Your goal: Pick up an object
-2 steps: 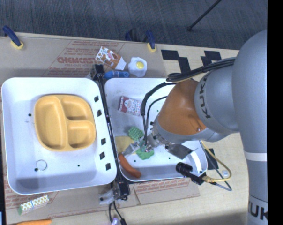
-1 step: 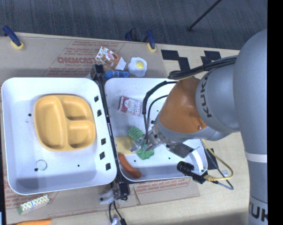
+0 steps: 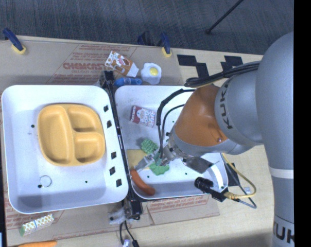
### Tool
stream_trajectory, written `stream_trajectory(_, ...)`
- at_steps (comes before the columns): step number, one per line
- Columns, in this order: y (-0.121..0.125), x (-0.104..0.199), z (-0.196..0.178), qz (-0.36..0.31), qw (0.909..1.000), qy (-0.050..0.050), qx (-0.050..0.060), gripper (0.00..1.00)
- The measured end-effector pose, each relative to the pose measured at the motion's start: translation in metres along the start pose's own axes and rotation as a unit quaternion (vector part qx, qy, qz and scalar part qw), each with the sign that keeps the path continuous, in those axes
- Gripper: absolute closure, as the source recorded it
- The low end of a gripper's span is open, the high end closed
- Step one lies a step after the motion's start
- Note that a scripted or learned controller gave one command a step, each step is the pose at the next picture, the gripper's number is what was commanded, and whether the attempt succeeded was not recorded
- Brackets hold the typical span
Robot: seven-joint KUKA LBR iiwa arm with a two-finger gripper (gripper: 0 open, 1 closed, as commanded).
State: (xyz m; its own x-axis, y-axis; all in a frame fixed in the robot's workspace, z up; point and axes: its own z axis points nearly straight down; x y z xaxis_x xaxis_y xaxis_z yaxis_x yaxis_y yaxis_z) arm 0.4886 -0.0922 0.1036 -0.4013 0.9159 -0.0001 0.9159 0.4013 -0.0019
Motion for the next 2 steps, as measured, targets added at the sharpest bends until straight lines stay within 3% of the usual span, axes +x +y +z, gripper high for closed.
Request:
stream_trajectory(1, 0.006, -0.012, 0.011, 0.227, 0.9739, 0.0, -0.001, 0.0)
stream_trajectory(2, 0.006, -0.013, 0.001, 0.226, 0.9742, 0.0, -0.001, 1.0)
